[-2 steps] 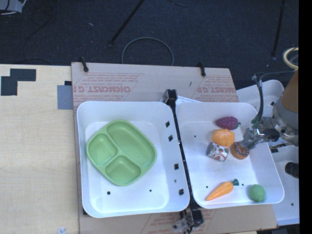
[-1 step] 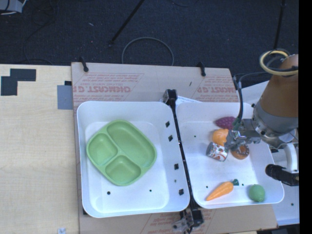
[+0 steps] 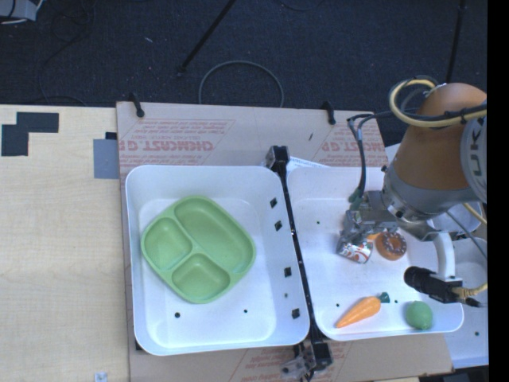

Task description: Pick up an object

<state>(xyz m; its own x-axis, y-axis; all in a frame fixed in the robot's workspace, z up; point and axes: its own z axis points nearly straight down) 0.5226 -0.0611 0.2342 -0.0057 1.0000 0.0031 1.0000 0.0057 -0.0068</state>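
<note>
In the right bin (image 3: 324, 281), near its middle, a small silver packet (image 3: 355, 251) with red and white print is seen lying on the white floor. Its shape is crumpled and too small for a long axis or a heading to be made out. The hand (image 3: 355, 228) is positioned directly over the packet's upper edge, at the end of the arm (image 3: 433, 150), which enters from the right. Contact between hand and packet appears likely but is not confirmed. Whether the hand is released or clenched cannot be told, and no grasp is shown.

An orange disc (image 3: 391, 247) is located just beside the packet, on its right, partly under the wrist. A carrot (image 3: 358, 311) is laid nearer the front wall, well apart from the packet. Its long axis runs at a shallow slant, with the pointed tip toward the lower left and the green top toward the upper right. A green ball (image 3: 419, 315) is placed in the front right corner, near the carrot's top.

In the left bin (image 3: 159, 317), a green divided plate (image 3: 197, 248) is laid flat and turned at an angle. Both bins are carried on the table (image 3: 56, 253).
</note>
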